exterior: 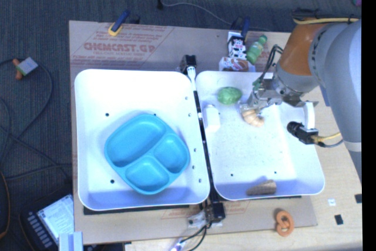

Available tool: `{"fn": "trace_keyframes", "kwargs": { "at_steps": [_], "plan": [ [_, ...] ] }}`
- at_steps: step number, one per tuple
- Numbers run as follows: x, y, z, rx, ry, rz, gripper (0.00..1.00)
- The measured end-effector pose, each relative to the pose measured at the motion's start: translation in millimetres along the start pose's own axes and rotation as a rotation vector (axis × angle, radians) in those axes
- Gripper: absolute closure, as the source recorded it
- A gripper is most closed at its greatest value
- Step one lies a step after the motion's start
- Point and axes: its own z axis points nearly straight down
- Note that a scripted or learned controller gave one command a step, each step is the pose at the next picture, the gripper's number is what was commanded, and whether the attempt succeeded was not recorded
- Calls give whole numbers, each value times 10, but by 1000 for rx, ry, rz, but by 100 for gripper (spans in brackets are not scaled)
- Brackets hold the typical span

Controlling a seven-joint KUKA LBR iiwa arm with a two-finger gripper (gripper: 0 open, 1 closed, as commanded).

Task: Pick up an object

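My gripper (254,104) hangs over the back of the right bin (294,167), reaching in from the right. A small peach-coloured object (254,119) lies right under its tip, and I cannot tell whether the two touch. A green lumpy object (229,94) rests just left of the gripper. A white object (211,119) lies against the bin's left wall. A brown stick-like piece (261,188) lies near the front wall.
The left bin (94,97) holds a blue divided plate (147,153). An orange ring-shaped item (284,221) lies on the bench in front of the right bin. Small bottles and a packet (239,53) stand behind the right bin. A black cable fitting (301,131) hangs off the arm.
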Motion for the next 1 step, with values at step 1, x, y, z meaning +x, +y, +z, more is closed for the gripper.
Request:
{"fn": "trace_keyframes", "kwargs": {
  "at_steps": [1],
  "plan": [
    [630,242,-1253,4,6,-1,100]
  ]
}}
